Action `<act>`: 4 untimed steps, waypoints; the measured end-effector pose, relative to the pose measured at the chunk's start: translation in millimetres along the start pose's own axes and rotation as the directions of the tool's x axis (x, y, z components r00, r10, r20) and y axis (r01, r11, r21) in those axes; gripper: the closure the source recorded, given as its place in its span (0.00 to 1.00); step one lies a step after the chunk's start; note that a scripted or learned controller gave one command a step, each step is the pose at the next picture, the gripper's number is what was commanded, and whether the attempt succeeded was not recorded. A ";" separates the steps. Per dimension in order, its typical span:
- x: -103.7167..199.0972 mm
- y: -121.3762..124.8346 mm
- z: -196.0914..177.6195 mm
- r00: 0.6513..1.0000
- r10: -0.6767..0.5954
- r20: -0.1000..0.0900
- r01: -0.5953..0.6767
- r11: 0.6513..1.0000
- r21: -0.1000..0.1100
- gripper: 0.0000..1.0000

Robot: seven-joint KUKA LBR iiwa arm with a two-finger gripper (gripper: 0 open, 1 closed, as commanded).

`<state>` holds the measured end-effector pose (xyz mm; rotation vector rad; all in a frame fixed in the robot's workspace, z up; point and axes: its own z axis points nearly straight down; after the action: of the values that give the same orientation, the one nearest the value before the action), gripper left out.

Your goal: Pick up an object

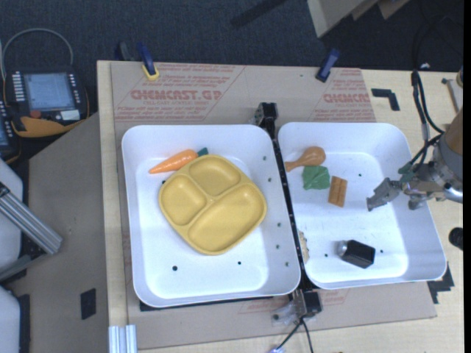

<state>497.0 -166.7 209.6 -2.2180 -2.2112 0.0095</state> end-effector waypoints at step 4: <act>-2.6 -9.5 126.7 1.000 -0.002 0.001 0.002 1.000 -0.008 0.00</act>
<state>486.1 -168.9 82.9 -2.2206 -2.2174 0.0011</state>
